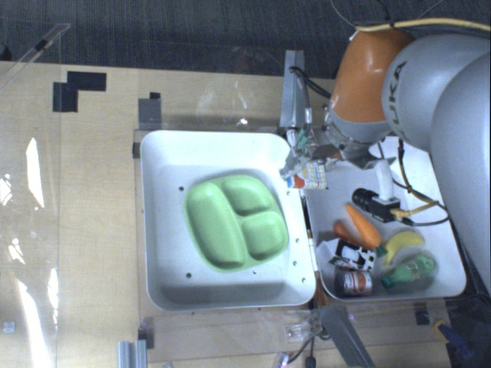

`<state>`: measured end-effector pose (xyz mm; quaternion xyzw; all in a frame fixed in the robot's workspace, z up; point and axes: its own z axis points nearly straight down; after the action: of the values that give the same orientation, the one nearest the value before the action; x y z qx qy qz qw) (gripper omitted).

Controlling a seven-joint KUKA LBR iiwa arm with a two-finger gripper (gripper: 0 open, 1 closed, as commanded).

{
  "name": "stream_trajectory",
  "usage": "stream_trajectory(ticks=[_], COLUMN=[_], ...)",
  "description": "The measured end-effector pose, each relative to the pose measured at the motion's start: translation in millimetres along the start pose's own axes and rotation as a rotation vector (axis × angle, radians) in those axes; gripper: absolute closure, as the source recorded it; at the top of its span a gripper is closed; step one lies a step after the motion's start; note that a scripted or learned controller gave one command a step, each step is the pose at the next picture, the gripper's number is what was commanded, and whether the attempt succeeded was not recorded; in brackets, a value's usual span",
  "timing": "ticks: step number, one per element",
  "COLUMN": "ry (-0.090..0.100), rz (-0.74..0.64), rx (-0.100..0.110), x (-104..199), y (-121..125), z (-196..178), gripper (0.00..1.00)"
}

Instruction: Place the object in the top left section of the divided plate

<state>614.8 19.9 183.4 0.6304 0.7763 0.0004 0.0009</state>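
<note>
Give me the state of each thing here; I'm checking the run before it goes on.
divided plate: in the left bin, its sections bare
gripper: over the wall between the bins, a small object at its tip
carrot: lying in the right bin
banana: lying beside the carrot
can: on its side

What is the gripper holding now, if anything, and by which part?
It cannot be told. The gripper is above the wall between the two bins, with a small white and red object right below it, but the grip is unclear.
</note>
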Motion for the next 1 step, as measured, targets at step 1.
stream_trajectory(ticks=[1], ry=[0.0], rz=[-0.004], rx=[-0.003], x=[0.5], y=[2.0], z=[-9.4], gripper=[1.0])
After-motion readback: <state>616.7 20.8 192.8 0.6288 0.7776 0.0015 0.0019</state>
